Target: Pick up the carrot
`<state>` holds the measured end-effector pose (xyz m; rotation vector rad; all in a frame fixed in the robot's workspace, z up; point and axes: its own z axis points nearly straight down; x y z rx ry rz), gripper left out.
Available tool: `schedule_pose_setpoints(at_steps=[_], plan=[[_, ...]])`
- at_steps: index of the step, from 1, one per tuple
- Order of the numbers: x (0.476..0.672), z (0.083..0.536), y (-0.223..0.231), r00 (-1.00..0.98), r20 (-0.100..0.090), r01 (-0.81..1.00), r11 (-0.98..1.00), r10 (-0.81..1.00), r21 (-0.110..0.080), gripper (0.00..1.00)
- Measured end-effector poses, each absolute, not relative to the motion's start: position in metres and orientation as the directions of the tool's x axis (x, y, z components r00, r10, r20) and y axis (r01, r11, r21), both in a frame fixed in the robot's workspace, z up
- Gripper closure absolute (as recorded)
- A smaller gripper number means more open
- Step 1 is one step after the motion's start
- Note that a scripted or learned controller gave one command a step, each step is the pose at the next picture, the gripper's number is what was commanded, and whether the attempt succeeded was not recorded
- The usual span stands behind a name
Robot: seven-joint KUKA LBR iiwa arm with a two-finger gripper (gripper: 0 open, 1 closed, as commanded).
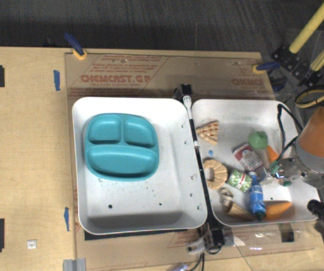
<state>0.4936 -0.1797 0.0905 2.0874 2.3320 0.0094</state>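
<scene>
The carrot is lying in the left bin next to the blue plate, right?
Not quite. The carrot is lying in the right bin, near its front right corner beside a blue bottle, as the camera view shows. The blue plate sits in the left bin.

right bin (229, 109) as landmark. carrot (277, 209) lies at its near right corner, just right of a blue bottle (256, 198). gripper (279, 171) hangs above the bin's right side. teal divided plate (122, 146) sits in the bin to the left.
</scene>
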Motion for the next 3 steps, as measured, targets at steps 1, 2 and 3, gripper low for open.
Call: schedule_pose_setpoints(at_steps=[1, 2, 3], plan=[[0.486, 0.091, -0.206, -0.638, -0.013, 0.770, 0.638, 0.770, 0.011, 1.00], [0.497, 0.091, -0.176, -0.887, -0.019, 0.461, 0.887, 0.461, 0.001, 1.00], [0.499, 0.102, -0.176, -0.886, -0.026, 0.462, 0.887, 0.462, 0.005, 1.00]])
